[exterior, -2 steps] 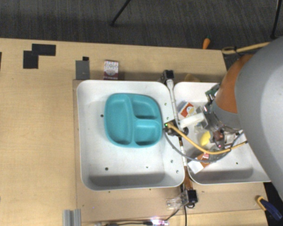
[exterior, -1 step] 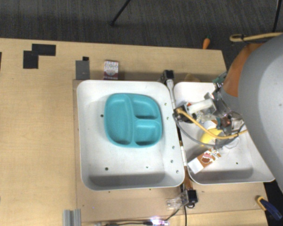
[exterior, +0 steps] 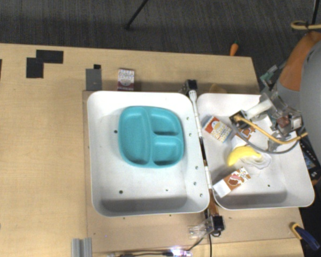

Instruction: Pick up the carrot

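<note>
My gripper [exterior: 282,123] hangs over the back right part of the right bin [exterior: 289,194], under the grey arm with its orange band [exterior: 294,68]. A yellow banana-like thing [exterior: 243,155] lies in the middle of that bin, left of and nearer than the gripper. A small orange thing [exterior: 234,49] sticks up at the bench's far edge, outside both bins; I cannot tell whether it is the carrot.
The right bin also holds a small printed carton [exterior: 218,128] at the back left, a brown and white packet [exterior: 233,179] at the front, and a clear wrapper [exterior: 261,163] beside the yellow thing. A teal divided plate [exterior: 151,135] lies in the left bin [exterior: 104,159].
</note>
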`<state>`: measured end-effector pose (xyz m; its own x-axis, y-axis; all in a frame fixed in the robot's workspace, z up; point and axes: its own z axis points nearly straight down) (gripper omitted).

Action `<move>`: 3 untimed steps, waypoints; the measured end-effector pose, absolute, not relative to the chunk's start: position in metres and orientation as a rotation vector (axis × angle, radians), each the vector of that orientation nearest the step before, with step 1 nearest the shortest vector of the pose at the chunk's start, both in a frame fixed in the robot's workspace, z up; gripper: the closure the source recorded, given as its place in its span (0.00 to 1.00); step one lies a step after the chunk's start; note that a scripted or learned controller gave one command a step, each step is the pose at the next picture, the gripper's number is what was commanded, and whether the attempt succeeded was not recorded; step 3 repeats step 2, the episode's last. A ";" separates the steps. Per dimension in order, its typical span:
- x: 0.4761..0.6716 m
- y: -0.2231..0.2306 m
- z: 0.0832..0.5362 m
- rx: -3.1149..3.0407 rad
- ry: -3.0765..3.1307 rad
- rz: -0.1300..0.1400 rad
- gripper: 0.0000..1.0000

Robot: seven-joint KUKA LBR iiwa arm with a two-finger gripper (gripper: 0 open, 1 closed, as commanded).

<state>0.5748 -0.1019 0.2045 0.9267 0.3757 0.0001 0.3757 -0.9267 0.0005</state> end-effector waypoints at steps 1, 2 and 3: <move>0.607 -0.183 0.216 2.977 0.993 0.002 0.00; 0.610 -0.179 0.227 2.969 1.017 0.004 1.00; 0.610 -0.179 0.227 2.969 1.017 0.004 1.00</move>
